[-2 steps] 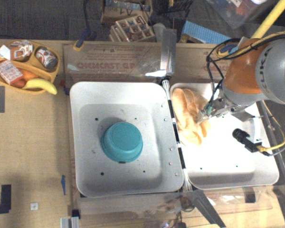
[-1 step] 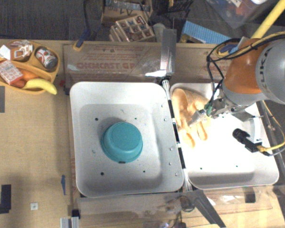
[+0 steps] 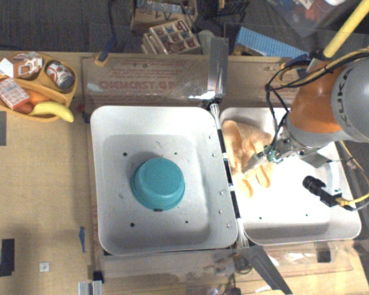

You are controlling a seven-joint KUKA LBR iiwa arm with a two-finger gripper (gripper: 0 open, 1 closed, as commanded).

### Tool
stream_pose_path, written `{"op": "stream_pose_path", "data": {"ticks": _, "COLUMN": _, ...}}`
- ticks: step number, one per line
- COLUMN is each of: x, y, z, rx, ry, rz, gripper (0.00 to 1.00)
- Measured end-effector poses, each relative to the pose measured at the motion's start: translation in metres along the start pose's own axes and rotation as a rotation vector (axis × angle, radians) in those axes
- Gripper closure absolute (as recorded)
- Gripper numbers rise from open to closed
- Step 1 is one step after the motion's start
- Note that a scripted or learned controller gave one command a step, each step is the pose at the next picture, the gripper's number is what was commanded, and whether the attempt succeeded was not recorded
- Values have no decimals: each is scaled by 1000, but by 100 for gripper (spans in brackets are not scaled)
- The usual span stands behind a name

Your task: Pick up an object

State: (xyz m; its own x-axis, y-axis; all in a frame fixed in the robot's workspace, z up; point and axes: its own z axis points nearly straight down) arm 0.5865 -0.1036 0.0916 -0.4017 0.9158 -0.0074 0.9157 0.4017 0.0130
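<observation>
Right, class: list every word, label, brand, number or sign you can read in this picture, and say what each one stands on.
"KU": grey casing of the arm, upper right; the rest of the lettering is cut off.
Red lettering on the cardboard strip behind the left bin: there, but too blurred to read.
Labels on the packets and tins in the yellow tray, top left: too small to read.
Printed boxes beyond the bench: unreadable.

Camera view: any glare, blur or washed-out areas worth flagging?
Camera view: the right bin floor is overexposed, nearly featureless white; the teal bowl in the left bin is evenly lit and sharp; the gripper over the tan glove looks slightly soft.
</observation>
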Motion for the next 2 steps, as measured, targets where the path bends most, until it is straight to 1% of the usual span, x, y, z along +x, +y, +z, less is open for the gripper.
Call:
{"op": "stream_pose_path", "data": {"ticks": 1, "x": -1, "y": 1, "z": -11, "rx": -4, "ry": 0, "rz": 2, "gripper": 100}}
{"op": "stream_pose_path", "data": {"ticks": 2, "x": -20, "y": 23, "z": 0, "rx": 2, "ry": 0, "rz": -4, "gripper": 100}}
